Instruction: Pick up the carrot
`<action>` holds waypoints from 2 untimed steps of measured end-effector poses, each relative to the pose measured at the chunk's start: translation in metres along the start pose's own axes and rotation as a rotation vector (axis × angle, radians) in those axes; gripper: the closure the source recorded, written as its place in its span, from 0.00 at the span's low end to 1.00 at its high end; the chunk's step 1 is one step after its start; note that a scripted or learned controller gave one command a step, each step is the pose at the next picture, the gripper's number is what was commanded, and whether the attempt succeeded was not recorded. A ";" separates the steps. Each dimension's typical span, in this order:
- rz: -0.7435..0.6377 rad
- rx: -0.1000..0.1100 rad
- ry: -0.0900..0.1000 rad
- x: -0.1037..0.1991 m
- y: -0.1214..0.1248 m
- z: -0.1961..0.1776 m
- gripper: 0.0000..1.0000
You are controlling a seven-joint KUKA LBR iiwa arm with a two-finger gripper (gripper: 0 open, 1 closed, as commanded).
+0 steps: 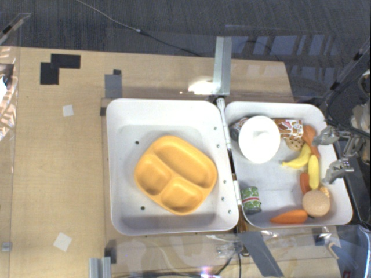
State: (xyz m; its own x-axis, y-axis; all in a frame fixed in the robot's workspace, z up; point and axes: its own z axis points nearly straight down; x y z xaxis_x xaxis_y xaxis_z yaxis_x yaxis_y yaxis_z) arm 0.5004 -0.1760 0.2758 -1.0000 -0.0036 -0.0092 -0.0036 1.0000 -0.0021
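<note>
The left bin (116, 172) holds a yellow tray (175, 173); the right bin (342, 213) is crowded. The gripper (338, 155) sits at its right rim, fingers spread, holding nothing. The carrot (288, 217) lies at the near wall, touching a bun (316, 202). A descent risks striking the wall or bun, or choosing another orange piece (304, 182) by the bananas (307, 161).

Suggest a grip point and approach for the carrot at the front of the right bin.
Grip the carrot at its thicker middle, coming straight down, fingers closing across its width. It lies flat, lengthwise along the bin's front wall, with the bun close to its right end, so keep left of that.
</note>
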 end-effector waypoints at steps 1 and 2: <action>0.195 -0.002 0.009 -0.006 -0.029 0.126 0.00; 0.209 0.001 -0.012 0.007 0.017 0.186 0.00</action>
State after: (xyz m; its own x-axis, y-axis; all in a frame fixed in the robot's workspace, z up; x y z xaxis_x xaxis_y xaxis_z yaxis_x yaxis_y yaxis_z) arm 0.4950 -0.1596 0.0901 -0.9788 0.2037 -0.0216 0.2038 0.9790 0.0002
